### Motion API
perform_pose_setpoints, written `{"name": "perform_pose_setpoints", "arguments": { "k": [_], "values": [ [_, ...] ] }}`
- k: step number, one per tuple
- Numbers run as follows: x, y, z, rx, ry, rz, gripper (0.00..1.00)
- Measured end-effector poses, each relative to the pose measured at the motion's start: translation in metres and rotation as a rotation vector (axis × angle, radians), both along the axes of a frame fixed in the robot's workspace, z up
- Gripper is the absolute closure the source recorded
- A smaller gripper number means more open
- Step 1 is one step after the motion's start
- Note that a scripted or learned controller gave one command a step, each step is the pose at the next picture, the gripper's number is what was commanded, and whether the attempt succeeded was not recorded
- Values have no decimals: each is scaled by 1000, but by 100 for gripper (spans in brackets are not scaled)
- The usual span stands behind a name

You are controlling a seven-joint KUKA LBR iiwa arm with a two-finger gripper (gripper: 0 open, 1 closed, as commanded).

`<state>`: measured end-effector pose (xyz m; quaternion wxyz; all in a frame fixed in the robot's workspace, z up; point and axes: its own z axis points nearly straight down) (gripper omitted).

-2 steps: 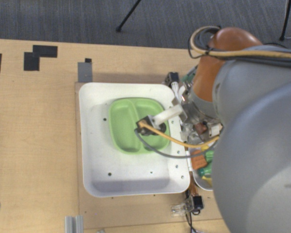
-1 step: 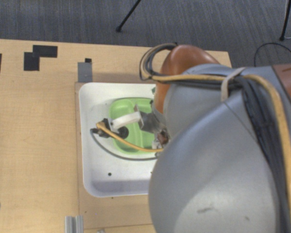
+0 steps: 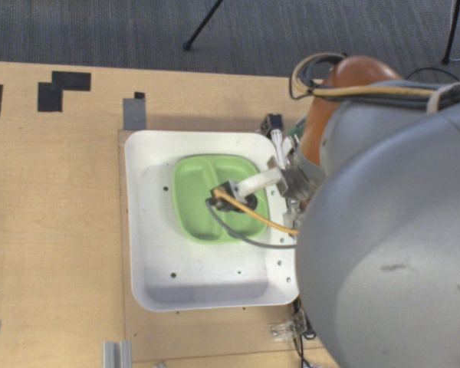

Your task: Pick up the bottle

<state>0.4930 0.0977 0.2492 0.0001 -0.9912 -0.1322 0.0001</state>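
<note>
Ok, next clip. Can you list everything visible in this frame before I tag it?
bench: one, pale wood, under everything
bin: one, white, middle of the bench
divided tray: one, green, lying in the bin, toward its far right part
tape patches: a few, black, far left of the bench
bracket: one, grey, by the bin's far left corner
stand legs: two, dark, on the grey carpet beyond the bench
arm: one, grey with an orange band, covering the right side and reaching over the bin's right edge
</note>
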Motion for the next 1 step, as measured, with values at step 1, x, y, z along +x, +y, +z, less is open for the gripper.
{"name": "perform_pose_setpoints", "arguments": {
  "k": [1],
  "values": [
    [-6, 92, 10, 1, -1, -9, 100]
  ]
}}
